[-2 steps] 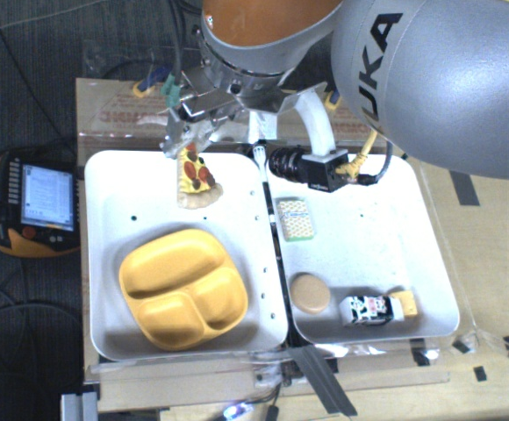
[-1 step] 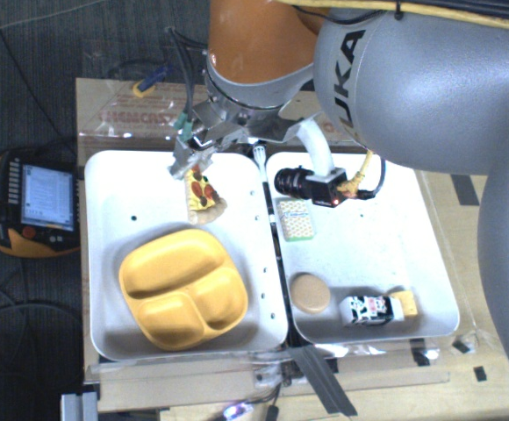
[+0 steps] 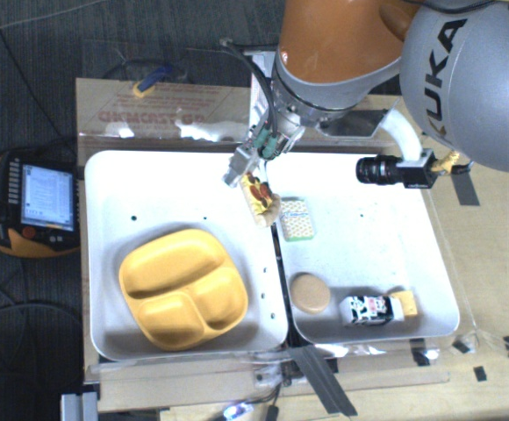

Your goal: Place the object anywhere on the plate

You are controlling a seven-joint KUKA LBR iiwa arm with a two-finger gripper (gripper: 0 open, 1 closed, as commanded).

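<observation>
A yellow plate (image 3: 182,286) with compartments lies in the left bin (image 3: 105,200), towards its front. My gripper (image 3: 253,172) hangs over the back end of the divider between the two bins, up and to the right of the plate. It is shut on a small yellow and red packet (image 3: 261,200), which hangs from its fingertips just above the divider. The arm's orange band and grey wrist cover the back of the right bin.
In the right bin (image 3: 430,235), a green patterned pad (image 3: 296,218) lies beside the packet. A round tan disc (image 3: 310,293) and a black-and-white bottle with a yellow cap (image 3: 377,309) are near the front. A handheld screen (image 3: 37,204) sits left of the bins.
</observation>
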